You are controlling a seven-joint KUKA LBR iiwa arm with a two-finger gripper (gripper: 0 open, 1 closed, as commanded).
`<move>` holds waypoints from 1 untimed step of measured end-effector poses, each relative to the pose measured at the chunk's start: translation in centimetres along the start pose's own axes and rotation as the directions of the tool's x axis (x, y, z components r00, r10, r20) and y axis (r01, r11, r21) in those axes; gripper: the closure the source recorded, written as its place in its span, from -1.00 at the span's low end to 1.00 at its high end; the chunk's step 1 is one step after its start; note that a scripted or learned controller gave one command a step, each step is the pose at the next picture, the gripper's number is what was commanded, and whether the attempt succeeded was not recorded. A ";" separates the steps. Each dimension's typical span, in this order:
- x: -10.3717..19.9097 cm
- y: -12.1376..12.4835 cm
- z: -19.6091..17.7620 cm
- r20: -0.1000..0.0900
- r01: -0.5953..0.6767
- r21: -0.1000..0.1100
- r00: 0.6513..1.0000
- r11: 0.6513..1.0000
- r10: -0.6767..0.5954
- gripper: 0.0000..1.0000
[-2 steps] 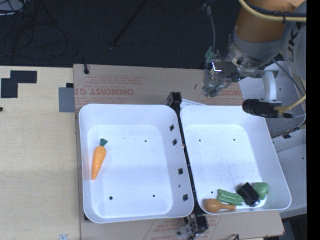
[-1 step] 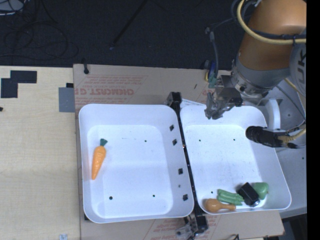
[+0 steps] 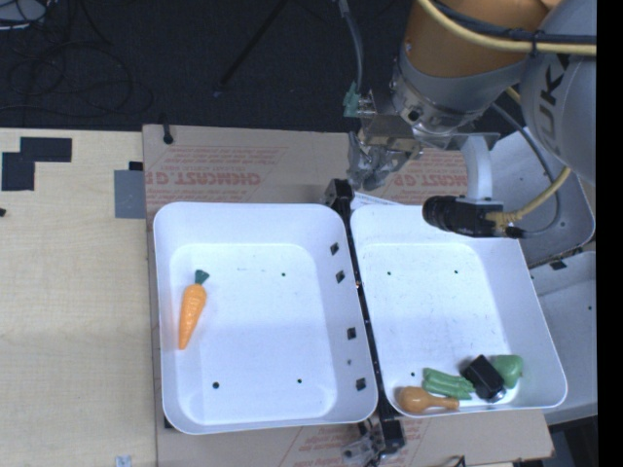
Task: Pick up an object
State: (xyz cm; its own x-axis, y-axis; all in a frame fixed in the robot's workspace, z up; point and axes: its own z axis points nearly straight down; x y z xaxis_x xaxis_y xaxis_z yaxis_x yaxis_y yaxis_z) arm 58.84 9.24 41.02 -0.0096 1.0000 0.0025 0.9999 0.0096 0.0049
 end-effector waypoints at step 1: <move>9.3 -5.3 -3.5 0.000 0.002 0.005 1.000 1.000 -0.002 1.00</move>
State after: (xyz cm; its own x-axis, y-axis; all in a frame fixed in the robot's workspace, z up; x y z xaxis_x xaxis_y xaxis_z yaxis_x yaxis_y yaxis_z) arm 53.40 18.47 44.49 -0.0116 0.9999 0.0027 0.9999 0.0116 -0.0004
